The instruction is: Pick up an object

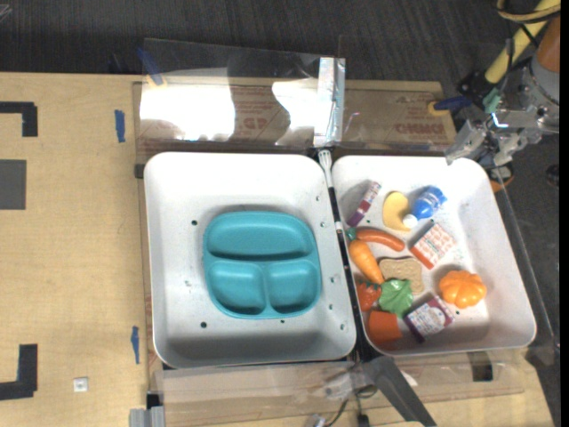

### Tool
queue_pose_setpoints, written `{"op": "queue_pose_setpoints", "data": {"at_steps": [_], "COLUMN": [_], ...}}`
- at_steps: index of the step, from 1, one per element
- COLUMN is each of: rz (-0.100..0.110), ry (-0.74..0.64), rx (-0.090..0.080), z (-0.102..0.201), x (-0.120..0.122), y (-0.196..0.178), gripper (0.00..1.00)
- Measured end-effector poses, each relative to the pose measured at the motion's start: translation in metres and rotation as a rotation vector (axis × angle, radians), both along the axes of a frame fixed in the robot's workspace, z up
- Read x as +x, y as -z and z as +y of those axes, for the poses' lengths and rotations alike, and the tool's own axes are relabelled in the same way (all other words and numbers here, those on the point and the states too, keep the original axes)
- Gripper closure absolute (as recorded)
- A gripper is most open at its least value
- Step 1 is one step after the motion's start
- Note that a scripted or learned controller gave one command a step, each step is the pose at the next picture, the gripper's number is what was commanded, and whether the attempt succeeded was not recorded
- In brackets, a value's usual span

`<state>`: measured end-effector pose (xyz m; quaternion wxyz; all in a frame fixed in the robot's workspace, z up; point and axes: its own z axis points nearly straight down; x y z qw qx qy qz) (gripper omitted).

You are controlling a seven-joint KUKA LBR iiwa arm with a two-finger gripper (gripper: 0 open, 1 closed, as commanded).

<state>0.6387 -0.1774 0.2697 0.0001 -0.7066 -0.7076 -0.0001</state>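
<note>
Plywood bench, glossy bins, teal tray

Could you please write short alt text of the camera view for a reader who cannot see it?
Two shallow white bins sit side by side: the left bin holds a teal plastic divided plate, the right bin a jumble of toy food including a round orange pumpkin and a carrot. The grey arm's claw hovers beyond the right bin's far corner.
</note>
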Motion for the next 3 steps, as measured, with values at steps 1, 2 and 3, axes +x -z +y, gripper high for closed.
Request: {"op": "queue_pose_setpoints", "data": {"at_steps": [1, 2, 3], "rz": [0.011, -0.006, -0.014], "ry": [-0.134, -0.201, -0.199], "rx": [0.003, -0.001, -0.001], "z": [0.032, 0.058, 0.058], "x": [-0.006, 0.006, 0.008], "y": [0.144, 0.181, 0.168], "gripper": [0.00, 0.00, 1.00]}}
